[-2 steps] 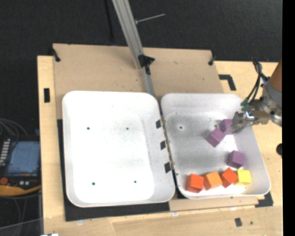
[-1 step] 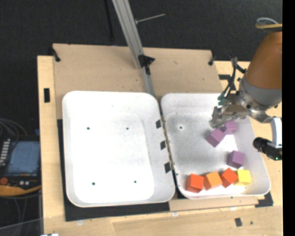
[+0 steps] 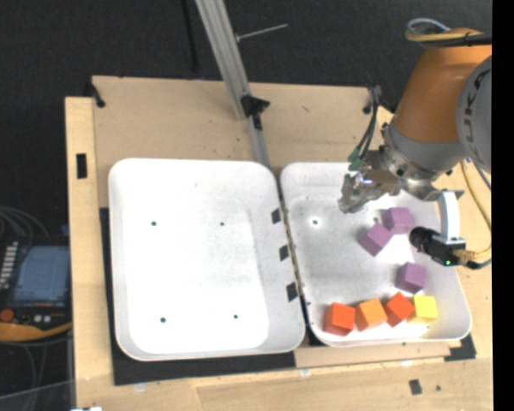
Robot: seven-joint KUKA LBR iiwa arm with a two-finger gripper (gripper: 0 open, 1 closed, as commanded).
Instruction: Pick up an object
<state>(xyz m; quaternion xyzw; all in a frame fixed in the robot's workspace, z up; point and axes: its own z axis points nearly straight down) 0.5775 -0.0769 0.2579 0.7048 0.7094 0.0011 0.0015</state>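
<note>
**Gripper low over the right bin, nothing seen between its fingers**

Seen from above at a slant: a pale wooden bench [image 3: 171, 118] bearing two shallow white plastic bins side by side. Left white bin [image 3: 197, 255] at centre-left of the frame, showing only a few small dark dots on its floor. Right white bin [image 3: 325, 255] at centre-right, holding every loose piece.

Reaching in from the right edge — the grey arm with its broad orange band [image 3: 441, 84], bent down toward the upper part of the right bin. Two-finger metal gripper [image 3: 355, 197] hanging low near that bin's upper middle, just left of the purple blocks. Cannot tell whether open or closed: the tips blur into the white floor. No block visible in its grasp.

Just right of the gripper, a purple foam cube [image 3: 397, 219], and touching or nearly touching it at lower left, a second purple foam block [image 3: 375, 239]. Further down toward the right wall, a third purple cube [image 3: 411, 276], well apart from the gripper.

Along the bin's lower rim, a row of four, left to right: a red-orange cube [image 3: 339, 318], an orange cube [image 3: 371, 313], a red cube [image 3: 400, 307] turned at an angle, a yellow cube [image 3: 425, 306] — packed closely.

At upper centre, a slanted grey metal pole [image 3: 227, 45] running down to the bench. At the far left edge, a blue-screened handheld pendant [image 3: 34, 281] with cables.
</note>
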